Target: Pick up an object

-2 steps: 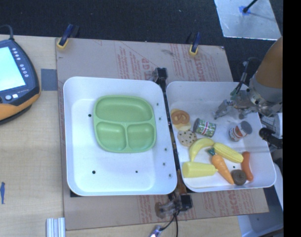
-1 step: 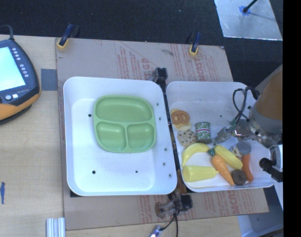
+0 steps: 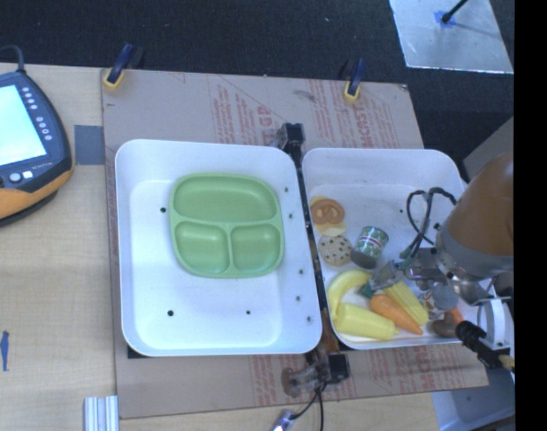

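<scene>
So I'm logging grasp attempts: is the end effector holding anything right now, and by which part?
Cannot be told. The end effector is down among the toy food in the right bin, by the corn and carrot.

In the right bin [image 3: 381,164], a carrot [image 3: 394,312], corn cob [image 3: 406,301], banana [image 3: 345,285], yellow block [image 3: 363,322], small can [image 3: 371,241] and two cookies [image 3: 328,212] cluster together.
</scene>
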Controlling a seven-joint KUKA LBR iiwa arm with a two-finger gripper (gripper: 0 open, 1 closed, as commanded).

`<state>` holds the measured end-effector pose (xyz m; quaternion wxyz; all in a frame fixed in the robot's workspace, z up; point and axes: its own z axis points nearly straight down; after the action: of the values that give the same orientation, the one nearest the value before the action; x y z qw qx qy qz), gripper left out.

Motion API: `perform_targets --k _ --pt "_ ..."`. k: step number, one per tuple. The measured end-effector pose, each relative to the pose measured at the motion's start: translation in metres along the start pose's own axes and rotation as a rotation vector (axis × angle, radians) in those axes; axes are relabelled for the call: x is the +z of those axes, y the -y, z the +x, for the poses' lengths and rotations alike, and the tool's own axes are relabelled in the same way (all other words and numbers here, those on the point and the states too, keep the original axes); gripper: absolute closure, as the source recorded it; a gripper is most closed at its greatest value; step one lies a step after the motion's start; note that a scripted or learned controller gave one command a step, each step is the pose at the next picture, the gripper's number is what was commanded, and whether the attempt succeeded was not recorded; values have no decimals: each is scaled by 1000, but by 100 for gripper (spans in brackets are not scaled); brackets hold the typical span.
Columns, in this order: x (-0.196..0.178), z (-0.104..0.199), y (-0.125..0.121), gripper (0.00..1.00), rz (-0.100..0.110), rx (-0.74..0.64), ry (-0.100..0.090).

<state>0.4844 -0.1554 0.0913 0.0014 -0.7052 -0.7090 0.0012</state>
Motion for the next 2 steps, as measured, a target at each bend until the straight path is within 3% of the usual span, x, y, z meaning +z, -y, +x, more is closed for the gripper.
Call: perform_targets --k 1,2 --pt "-1 50 -72 0 0 -2 1" --pt "0 26 9 0 0 0 1"
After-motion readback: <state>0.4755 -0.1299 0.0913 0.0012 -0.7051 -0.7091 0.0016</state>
